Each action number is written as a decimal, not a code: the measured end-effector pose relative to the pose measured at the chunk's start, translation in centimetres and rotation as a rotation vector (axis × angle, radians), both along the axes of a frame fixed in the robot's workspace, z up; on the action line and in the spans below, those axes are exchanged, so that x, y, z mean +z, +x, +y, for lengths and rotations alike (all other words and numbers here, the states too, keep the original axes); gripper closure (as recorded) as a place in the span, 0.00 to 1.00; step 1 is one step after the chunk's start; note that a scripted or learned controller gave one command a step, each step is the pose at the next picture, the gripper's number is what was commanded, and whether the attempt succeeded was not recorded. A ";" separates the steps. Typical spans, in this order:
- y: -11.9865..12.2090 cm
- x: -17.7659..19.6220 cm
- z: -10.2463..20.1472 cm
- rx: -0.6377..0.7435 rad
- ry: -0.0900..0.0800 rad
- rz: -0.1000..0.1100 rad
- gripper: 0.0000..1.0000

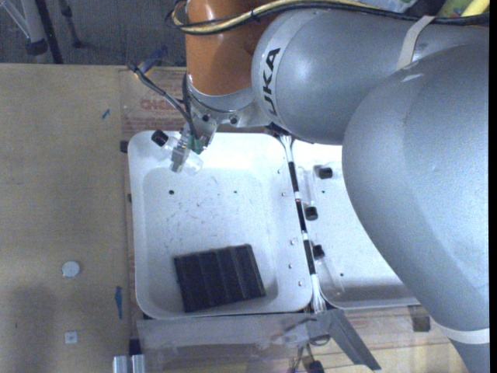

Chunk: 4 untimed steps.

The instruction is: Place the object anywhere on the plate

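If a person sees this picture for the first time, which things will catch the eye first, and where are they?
First the big grey arm with its orange band, filling the upper right. Its hand hangs over the far left corner of the left bin. Then a dark ribbed plate lying flat near the front of that bin.

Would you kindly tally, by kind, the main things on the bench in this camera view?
Shallow white bins: 2, left bin and right bin
Dark ribbed rectangular plates: 1, flat plate in the left bin's near part
Two-finger grippers: 1, gripper above the left bin's far-left corner
Total: 4
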<state>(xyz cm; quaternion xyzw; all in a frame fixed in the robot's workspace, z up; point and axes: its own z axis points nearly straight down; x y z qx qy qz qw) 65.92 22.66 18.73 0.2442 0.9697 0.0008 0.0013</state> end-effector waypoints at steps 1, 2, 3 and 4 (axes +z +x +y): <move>0.1 1.1 0.1 0.001 0.003 -0.006 1.00; 0.2 2.3 0.2 0.001 0.006 -0.011 1.00; -0.6 5.9 -0.1 0.458 0.000 -0.005 1.00; 0.4 16.8 -0.1 0.710 -0.001 -0.007 1.00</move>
